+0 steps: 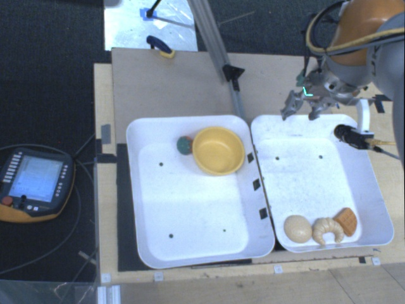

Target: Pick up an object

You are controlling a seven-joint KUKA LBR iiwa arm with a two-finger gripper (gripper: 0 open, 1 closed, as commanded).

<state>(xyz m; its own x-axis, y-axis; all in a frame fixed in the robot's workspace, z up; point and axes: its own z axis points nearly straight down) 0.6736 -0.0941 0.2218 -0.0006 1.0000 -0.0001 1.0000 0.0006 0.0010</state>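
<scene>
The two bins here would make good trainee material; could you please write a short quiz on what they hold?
1. True or false: the yellow bowl sits in the left bin.
2. Which bin holds the three bakery-like items: the pale round bun, the croissant and the orange waffle piece? A) left bin B) right bin C) one in each
3. Fill in: the small dark green object touches the bowl's ____ side in the camera view.

Key: 1 true; 2 B; 3 left. The end effector hovers at the right bin's far edge, holding nothing.
</scene>
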